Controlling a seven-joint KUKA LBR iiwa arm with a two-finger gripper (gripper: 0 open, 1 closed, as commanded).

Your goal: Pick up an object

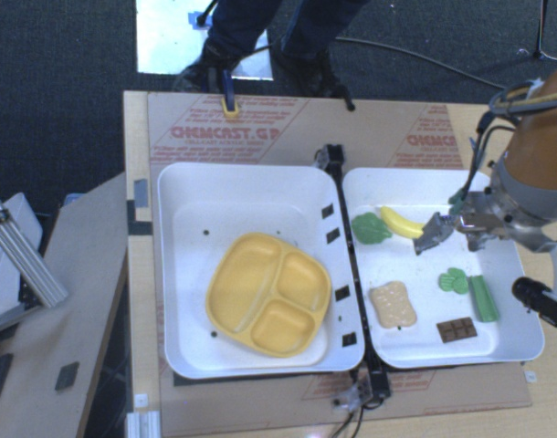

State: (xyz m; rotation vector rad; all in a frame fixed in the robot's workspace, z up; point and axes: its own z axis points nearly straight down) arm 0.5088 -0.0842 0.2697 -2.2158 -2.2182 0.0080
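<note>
The right bin [516,336] holds several toy foods. A yellow banana [400,222] lies at the back left of it, next to a green broccoli piece [371,229]. A beige cracker [393,304] sits near the front left and a brown chocolate bar [457,330] at the front. A small green leafy piece [453,281] and a green stick [484,298] lie towards the right. My gripper [433,235] hangs low over the bin, just right of the banana's end. Nothing can be seen held in it.
The left bin [183,245] carries a yellow divided plate [269,292]. A black clip strip [342,245] runs along the divide between the two bins. The grey and orange arm [534,162] reaches over the right bin's back right corner.
</note>
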